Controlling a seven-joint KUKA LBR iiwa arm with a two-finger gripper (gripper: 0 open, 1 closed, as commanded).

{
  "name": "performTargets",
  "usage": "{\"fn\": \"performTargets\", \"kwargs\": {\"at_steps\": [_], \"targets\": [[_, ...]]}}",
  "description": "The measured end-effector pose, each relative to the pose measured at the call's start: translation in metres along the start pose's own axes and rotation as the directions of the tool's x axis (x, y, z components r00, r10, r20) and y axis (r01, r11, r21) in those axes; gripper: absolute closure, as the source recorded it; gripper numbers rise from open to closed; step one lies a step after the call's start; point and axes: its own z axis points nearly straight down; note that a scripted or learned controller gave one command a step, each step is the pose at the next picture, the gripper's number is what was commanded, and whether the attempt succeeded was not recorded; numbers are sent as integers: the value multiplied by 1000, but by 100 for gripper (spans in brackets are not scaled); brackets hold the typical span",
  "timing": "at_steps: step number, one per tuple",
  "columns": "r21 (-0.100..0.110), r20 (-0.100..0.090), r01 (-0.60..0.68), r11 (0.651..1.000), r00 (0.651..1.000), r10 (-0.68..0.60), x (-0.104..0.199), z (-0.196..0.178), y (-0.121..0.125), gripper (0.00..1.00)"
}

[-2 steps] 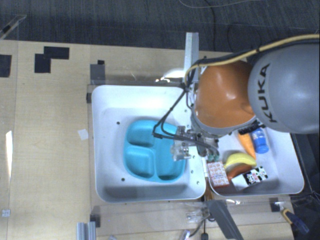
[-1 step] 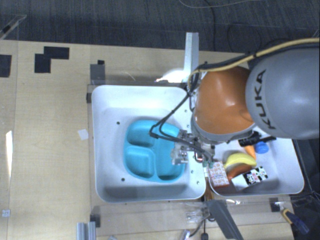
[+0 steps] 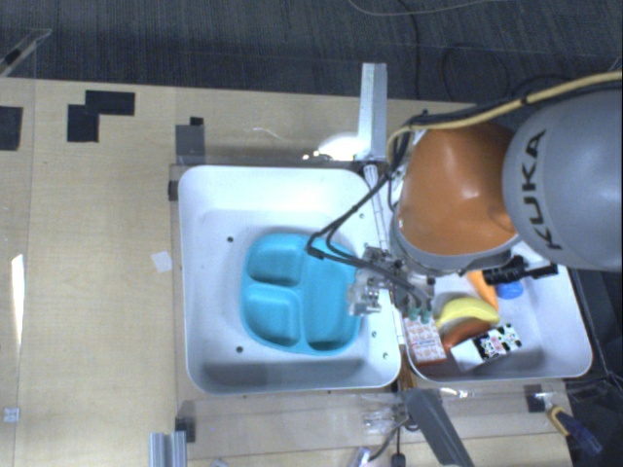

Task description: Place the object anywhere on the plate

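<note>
Reading the overhead view, I place the claw (image 3: pixel 375 295) at the divider between the two bins, over the right edge of the blue plate (image 3: pixel 292 295) that lies in the left bin (image 3: pixel 209 232). Whether anything is held I cannot tell; the metal parts there are small and blurred, and the arm's orange band (image 3: pixel 453 193) hides much of the wrist.

The likely task objects lie in the right bin (image 3: pixel 574 353): a banana (image 3: pixel 467 309), an orange piece (image 3: pixel 484 285), a blue-capped item (image 3: pixel 506 290), a black-and-white patterned box (image 3: pixel 498 341) and a small printed packet (image 3: pixel 425 339). All sit crowded together, several touching. I see nothing on the plate.

Risks, as I judge them:
- Crowding may cause the claw to nudge or take two items at once.
- The banana's curved, smooth skin could slip out of a narrow grip.
- The raised wall between the bins could catch a low-carried object in transit.
- The plate has three compartments with ridges; an object released on a ridge may tip or roll off.
- The black cable (image 3: pixel 341 222) looping near the wrist could snag.

Surroundings: the bins rest on a pale wooden table (image 3: pixel 88 309) bearing black markers; dark carpet (image 3: pixel 195 17) with a loose wire lies beyond.
</note>
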Motion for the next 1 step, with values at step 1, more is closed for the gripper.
{"fn": "performTargets", "kwargs": {"at_steps": [1], "targets": [[0, -2, 66, 998, 998, -66, 12, -18, 75, 100]]}}
